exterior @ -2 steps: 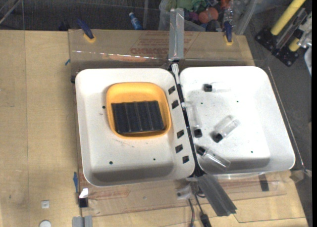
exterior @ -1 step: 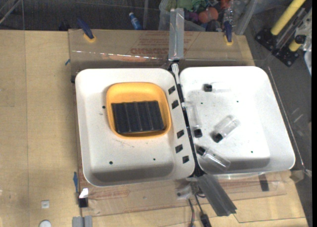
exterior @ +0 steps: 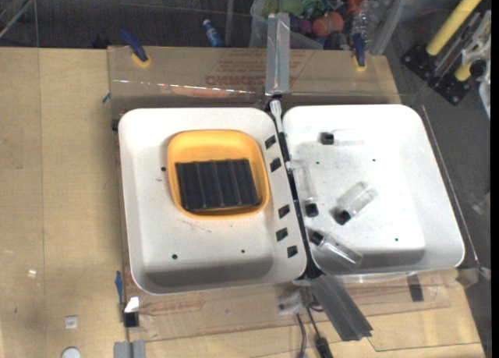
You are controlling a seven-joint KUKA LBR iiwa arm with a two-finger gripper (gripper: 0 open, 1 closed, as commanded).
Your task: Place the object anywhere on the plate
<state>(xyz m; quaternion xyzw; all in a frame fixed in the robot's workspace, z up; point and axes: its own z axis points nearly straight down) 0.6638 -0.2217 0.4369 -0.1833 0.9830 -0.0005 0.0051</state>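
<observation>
Bench [exterior: 54, 193]: it carried two white bins side by side, touching along a middle wall.
Left bin [exterior: 144, 193]: it held the yellow plate and nothing else that I could make out.
Right bin [exterior: 398, 161]: it held several small clear vials, lying apart from each other.
Plate [exterior: 214, 142]: it sat in the upper middle of the left bin, flat, with its rim free on all sides.
Dark ribbed block [exterior: 217, 183]: it lay inside the plate, covering most of the plate's floor.
Largest vial [exterior: 352, 202]: it lay tilted near the middle of the right bin, with its black cap toward the lower left.
Second vial [exterior: 337, 250]: it lay near the lower left corner of the right bin, close to the wall.
Smallest vial [exterior: 335, 139]: it lay near the top of the right bin.
Object of the task: I judged it was the block, already on the plate; it could also have been a vial.
Advice: if a vial was meant, the middle one looked easiest. The grasp should close across its short width, because a round clear body rolls easily, and the release should be low over the plate.
</observation>
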